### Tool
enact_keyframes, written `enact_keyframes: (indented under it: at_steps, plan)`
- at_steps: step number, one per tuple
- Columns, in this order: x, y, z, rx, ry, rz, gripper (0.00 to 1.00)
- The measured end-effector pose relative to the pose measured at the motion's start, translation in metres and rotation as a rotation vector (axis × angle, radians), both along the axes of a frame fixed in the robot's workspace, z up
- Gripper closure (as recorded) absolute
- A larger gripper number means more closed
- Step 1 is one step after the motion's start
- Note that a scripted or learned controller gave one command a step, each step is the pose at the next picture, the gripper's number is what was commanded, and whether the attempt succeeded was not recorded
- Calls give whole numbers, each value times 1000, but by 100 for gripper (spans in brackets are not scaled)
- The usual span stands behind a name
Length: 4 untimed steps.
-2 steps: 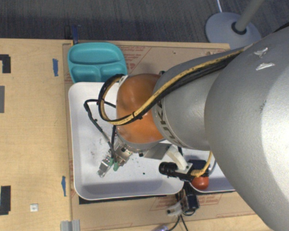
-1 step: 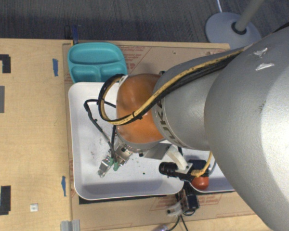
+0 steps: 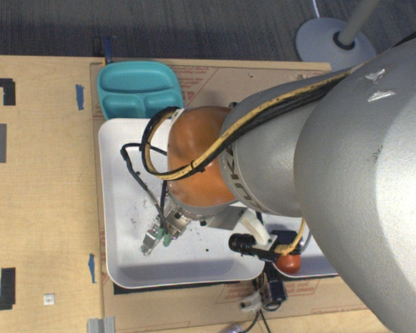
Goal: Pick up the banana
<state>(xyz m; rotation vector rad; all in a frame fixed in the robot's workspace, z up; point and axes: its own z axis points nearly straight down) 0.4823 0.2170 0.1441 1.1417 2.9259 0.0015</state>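
Nearest is the grey arm [image 3: 360, 186], which leans across the white bin [image 3: 114, 186] to bring its gripper [image 3: 154, 240] low over the bin floor, though I cannot tell how open it is, nor where the banana lies, perhaps under the arm.

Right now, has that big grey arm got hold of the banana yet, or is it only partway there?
Partway at most. Done: the arm has reached over the left white bin, and its gripper sits low near the bin floor. In hand: nothing yellow is visible at the gripper tip, so no catch can be claimed. Left: gripping and lifting the banana, which I cannot spot from here; the arm covers much of both bins.
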Motion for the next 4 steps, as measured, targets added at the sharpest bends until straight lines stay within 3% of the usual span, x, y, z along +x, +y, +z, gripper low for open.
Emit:
enact_keyframes:
  at_steps: [4]
  plan:
    - [0,0,0,0,0,0,0]
